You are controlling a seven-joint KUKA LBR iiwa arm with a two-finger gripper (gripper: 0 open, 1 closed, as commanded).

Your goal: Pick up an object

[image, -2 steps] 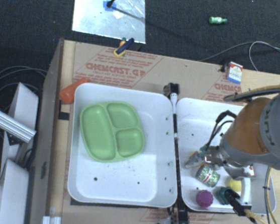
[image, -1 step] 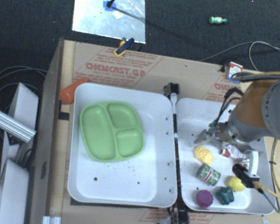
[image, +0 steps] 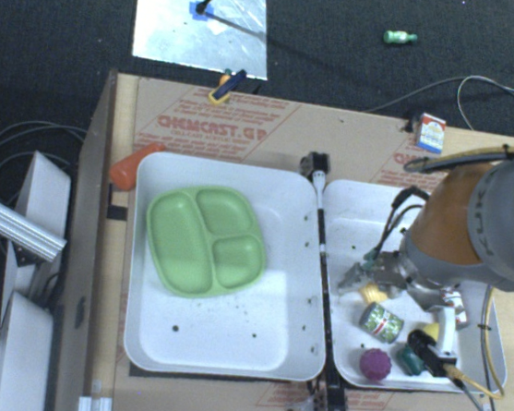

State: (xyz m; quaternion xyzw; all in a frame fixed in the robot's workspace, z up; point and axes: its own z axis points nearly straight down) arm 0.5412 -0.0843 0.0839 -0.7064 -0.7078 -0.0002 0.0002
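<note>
- Two white bins stood side by side on the bench (image: pixel 248 129): the left bin (image: pixel 211 352) and the right bin (image: pixel 354 212), with their rims meeting along a dark strip
- One green tray (image: pixel 204 240) with three compartments lay flat in the left bin, towards its far left
- Four small things lay in the right bin, all in its near half: one yellow thing (image: pixel 374 294), one can (image: pixel 381 322), one purple ball (image: pixel 374 363) and one teal thing (image: pixel 408 362)
- The can lay on its side just near of the yellow thing; the ball lay near of the can, by the bin's near wall; the teal thing lay just right of the ball
- One arm (image: pixel 479 218) reached in from the right over the right bin
- One gripper (image: pixel 360 276) was low over the middle of the right bin, just beside the yellow thing on its far left; whether it was apart or together, or clamped on anything, could not be told
- The bench top was a tan board with red print
- On it, outside the bins, lay one orange thing (image: pixel 124 167) at the left bin's far left corner, one yellow and blue clamp (image: pixel 225 86) at the far edge, and one small box (image: pixel 430 134) far right
- The floor (image: pixel 55 35) was dark, with one silver sheet (image: pixel 168 21), one green bottle (image: pixel 398 38) and loose cables on it
- One metal rail (image: pixel 13 224) lay left of the bench
</note>
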